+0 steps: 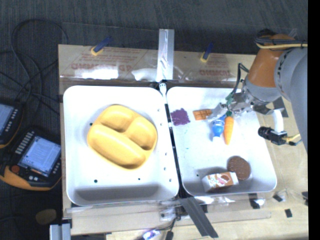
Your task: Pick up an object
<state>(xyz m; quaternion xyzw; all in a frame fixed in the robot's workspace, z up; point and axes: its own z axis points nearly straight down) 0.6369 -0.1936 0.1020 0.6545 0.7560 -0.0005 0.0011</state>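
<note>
The right bin point(260, 156) holds a purple piece point(179, 116), a small orange-brown block point(201, 115), a blue-and-white toy point(217, 128), an orange carrot point(228, 128), a brown round cookie point(239, 167) and a brown-and-white carton point(220, 181). My gripper point(231, 106) is low at the bin's upper right, just above the carrot's top and beside the blue toy. From above, its fingers are too small and cluttered to read. Nothing is plainly held.
A large yellow bread-like object point(122, 135) lies in the left bin point(75, 174). The grey arm with its orange band point(265, 66) reaches in from the right. A handheld pendant point(35, 156) and cables lie off the bench at left.
</note>
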